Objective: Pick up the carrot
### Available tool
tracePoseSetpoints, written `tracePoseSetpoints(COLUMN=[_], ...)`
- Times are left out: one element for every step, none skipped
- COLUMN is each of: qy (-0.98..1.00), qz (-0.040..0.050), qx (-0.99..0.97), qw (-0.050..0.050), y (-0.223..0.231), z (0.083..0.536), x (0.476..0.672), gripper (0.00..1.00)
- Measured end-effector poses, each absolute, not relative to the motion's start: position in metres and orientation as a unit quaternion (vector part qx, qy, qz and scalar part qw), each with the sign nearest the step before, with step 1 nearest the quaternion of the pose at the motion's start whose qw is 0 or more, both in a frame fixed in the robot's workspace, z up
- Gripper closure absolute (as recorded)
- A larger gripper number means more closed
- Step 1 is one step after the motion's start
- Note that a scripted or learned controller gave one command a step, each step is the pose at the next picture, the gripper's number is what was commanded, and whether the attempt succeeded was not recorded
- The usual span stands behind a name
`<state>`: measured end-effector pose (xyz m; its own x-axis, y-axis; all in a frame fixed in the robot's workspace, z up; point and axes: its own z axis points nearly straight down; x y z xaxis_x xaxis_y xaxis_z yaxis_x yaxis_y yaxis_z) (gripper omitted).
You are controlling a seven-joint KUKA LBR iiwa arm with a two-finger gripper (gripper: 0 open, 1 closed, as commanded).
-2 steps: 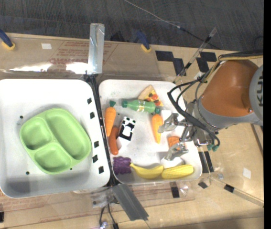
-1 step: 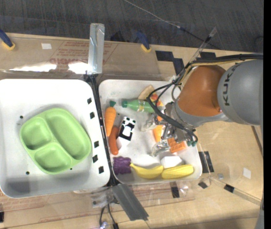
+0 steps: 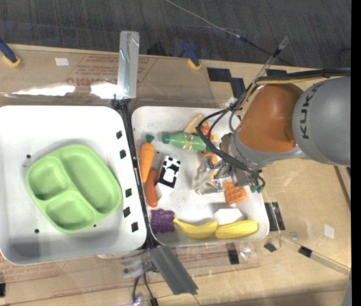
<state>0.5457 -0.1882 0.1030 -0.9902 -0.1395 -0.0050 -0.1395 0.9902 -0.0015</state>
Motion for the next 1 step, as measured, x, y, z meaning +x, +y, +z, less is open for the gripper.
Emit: tracePoseSetpoints(qy=[0.997], qz=[-0.0028], qx=[-0.080], qw=[0.006], y=[-0.1854], z=[0.2418], x=[0.5404], gripper=[1.00])
